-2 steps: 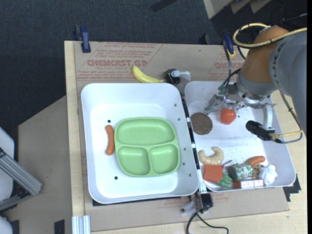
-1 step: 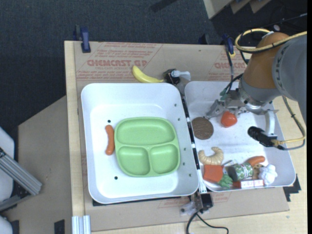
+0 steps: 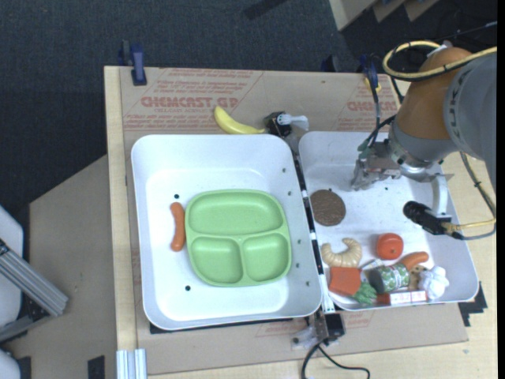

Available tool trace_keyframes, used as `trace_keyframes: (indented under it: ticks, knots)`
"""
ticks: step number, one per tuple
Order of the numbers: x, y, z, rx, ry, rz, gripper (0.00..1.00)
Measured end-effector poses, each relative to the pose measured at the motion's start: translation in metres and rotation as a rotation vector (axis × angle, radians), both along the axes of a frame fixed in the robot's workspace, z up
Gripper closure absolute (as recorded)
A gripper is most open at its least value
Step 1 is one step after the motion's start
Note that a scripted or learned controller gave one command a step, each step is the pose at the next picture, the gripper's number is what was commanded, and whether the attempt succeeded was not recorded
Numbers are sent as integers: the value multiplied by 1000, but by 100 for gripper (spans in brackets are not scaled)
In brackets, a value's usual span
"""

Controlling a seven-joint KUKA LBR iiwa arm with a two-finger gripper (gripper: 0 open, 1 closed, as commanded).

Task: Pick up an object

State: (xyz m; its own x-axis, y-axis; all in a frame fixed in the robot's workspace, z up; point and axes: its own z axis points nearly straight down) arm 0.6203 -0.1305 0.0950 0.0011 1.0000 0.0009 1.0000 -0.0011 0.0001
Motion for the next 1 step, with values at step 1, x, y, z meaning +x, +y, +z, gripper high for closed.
trace_keyframes:
  ticks: [1]
  knots:
    - [0,0,0,0,0,0,0]
